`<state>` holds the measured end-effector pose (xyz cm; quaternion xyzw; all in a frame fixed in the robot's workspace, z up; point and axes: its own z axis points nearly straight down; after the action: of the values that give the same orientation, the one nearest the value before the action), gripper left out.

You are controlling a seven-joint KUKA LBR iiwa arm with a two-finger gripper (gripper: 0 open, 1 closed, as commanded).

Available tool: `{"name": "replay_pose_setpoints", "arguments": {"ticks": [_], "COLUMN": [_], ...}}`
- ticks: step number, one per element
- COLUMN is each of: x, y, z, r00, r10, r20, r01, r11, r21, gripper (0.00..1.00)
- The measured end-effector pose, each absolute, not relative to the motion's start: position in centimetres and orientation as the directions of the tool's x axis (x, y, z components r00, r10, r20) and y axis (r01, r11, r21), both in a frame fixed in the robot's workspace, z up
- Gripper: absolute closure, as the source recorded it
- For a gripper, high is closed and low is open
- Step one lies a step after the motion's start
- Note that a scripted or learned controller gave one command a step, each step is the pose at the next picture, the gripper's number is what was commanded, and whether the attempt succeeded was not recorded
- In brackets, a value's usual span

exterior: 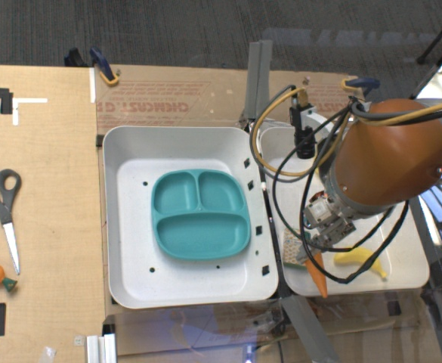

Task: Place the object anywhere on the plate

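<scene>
Where arm (387,157) hides right bin (409,274), pincer state unclear; cardboard (168,100) lettering mirrored, unreadable; teal plate (201,214) bare.

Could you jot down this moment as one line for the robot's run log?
arm: over right white bin | hand: low, by yellow banana toy | teal divided plastic plate: left bin, nothing on it | step: not placed

One fixed camera is looking down at a slant on the table (39,203), seemingly from fairly high, taking in both bins (119,225).
</scene>
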<state>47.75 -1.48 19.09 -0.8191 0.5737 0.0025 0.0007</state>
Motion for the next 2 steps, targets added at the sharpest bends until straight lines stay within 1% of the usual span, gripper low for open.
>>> {"name": "replay_pose_setpoints", "arguments": {"ticks": [1, 2], "x": [57.5, 60.3], "y": [-6.2, 1.4], "z": [19.2, 24.0], "r00": [0.416, 0.546], "r10": [-0.909, -0.837], "r20": [-0.004, -0.004], "r01": [-0.909, -0.837], "r11": [-0.416, -0.546], "r21": [-0.003, -0.003], "gripper": [1.00, 1.00]}}
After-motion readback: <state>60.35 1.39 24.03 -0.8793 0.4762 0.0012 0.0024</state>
